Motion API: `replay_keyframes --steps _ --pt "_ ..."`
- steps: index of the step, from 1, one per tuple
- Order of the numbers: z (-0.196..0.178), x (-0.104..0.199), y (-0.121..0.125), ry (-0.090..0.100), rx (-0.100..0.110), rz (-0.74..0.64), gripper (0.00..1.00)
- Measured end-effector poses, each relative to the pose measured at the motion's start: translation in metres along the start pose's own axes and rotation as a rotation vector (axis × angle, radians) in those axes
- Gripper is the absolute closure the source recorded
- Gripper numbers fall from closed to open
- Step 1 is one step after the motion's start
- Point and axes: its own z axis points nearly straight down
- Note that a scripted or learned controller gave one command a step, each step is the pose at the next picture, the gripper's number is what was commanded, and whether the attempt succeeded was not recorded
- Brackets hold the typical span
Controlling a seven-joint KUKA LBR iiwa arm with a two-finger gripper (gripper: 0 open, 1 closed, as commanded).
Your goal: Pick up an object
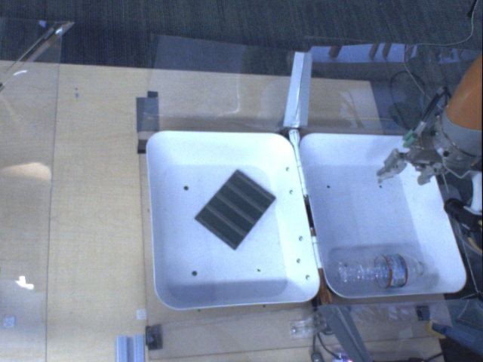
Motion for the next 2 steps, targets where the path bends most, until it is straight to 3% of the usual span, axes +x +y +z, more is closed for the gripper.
replay_keyframes --steps 1,2 --pt "-0.105 0.019 0.035 0.0 0.005 0.179 0.0" --pt "0.097 0.034 0.038 0.002 0.006 0.125 0.0"
